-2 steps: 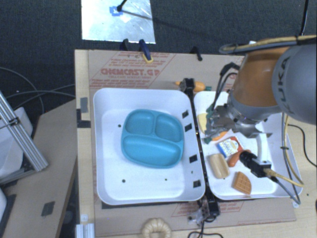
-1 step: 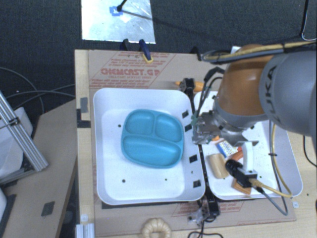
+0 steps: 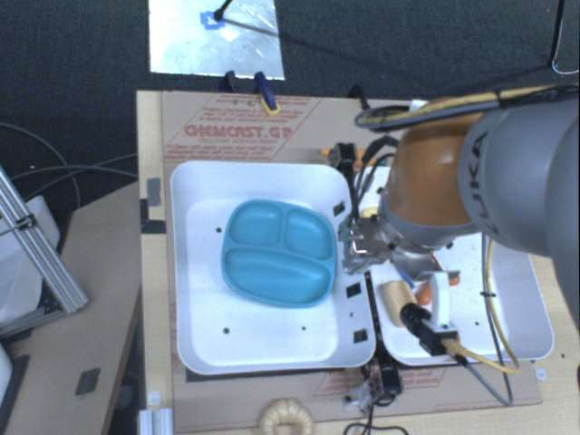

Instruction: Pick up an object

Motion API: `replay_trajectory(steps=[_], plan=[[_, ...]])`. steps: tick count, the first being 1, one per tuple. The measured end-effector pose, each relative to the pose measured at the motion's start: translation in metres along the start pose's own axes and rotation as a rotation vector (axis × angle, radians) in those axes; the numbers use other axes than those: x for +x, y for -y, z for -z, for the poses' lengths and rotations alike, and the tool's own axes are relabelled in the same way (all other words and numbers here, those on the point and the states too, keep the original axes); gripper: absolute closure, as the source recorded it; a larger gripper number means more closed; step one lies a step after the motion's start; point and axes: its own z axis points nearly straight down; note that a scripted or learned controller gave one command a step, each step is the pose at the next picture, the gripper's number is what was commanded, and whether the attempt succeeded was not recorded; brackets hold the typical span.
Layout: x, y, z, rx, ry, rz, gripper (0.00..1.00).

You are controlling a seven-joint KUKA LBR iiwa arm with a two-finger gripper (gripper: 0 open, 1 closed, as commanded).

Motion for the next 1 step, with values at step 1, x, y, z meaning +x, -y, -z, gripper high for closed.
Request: replay_trajectory(steps=[1], plan=[[0.0016, -0.0060, 0.0180, -0.002, 0.000, 0.000, 1.00]])
